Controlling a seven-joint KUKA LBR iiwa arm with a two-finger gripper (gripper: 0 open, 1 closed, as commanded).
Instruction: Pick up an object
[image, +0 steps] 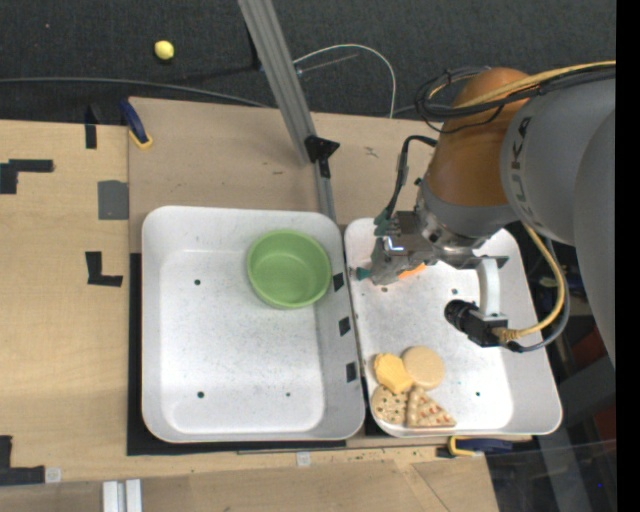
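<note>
My gripper (384, 266) hangs low over the far left corner of the right bin (500, 395), under the grey and orange wrist. A small orange object (413, 268) peeks out just right of the gripper, mostly hidden by it; I cannot tell whether it is held. At the right bin's near left lie a yellow piece (392, 373), a tan round biscuit (424, 365), a dotted cracker (389, 405) and a pizza-like slice (430, 411), all touching. A green bowl (288, 268) stands upright in the left bin (200, 340), near its far right.
The raised wall between the two bins (345, 330) runs just left of the gripper. A slanted grey pole (285, 80) comes down behind the bins. A black cable fitting (470, 320) hangs over the right bin. A yellow ball (164, 49) lies on the dark floor.
</note>
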